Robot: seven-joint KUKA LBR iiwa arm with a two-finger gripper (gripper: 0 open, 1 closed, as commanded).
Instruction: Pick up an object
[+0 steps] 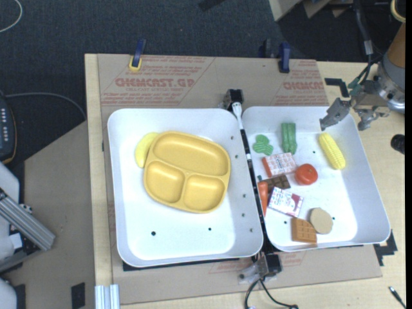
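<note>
Camera view, one moment. Gripper (351, 116): at upper right edge of right bin (373, 192), fingers spread apart, nothing between them, just above corn cob (333, 150). Right bin contents: corn cob near far right wall; green pepper (288, 137) and green leafy piece (262, 144) toward the back; red tomato (307, 174) mid-bin; printed packets (280, 182) beside divider; cracker (303, 230) and round biscuit (321, 221) at front. Left bin (129, 224): yellow divided tray (186, 171) over a yellow banana (144, 148). Table (193, 76): brown board, clamped.
</note>
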